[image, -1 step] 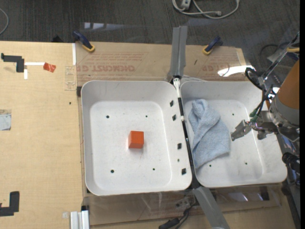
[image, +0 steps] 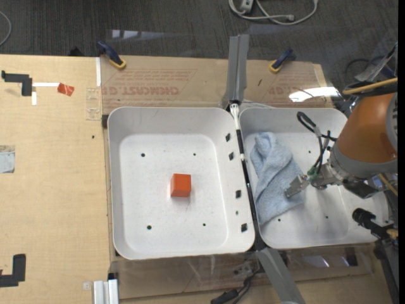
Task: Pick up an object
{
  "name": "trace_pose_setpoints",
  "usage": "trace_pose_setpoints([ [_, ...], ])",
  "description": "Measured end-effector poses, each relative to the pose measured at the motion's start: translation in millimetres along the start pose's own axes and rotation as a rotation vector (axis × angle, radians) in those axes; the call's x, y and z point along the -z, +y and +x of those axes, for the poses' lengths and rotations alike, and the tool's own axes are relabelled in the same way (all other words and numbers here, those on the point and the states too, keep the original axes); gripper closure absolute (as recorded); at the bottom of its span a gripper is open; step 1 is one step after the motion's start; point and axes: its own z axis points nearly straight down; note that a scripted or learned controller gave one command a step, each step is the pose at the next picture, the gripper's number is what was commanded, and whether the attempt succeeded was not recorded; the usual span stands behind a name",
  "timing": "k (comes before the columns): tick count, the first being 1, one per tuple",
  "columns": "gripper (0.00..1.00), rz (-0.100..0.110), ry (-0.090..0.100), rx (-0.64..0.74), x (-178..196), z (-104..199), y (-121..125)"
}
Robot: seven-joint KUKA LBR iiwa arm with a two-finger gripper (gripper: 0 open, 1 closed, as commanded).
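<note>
**Claw at the edge of the cloth, nothing lifted yet**

The arm (image: 367,138) reaches into the right bin (image: 329,233), and its claw (image: 297,185) sits low, right against the near edge of a pale blue cloth (image: 272,173). The cloth lies crumpled just to the left of the claw, bunched up toward the far end and trailing down along the divider between the two bins. From where I stand I cannot tell whether the claw is released or clenched; the tip is small and grey against the fabric, and no fold shows between its parts, so I would not call the cloth held.

Well off to the claw's left, across the divider, a small red block (image: 181,185) rests alone near the middle of the left bin (image: 126,233).

The cloth looks soft, light and limp. It should not slip or break, but a pinch at a thin edge may catch only one layer and let it slide free. A thick raised fold looks like the better place to take hold. The block looks stiff and light, with flat opposite sides that suit a straight squeeze from above.
</note>
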Motion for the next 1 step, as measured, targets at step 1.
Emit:
trace_pose_setpoints([
  [1,0.0,0.001,0.0,0.062,-0.4,28.5,12.4],
])
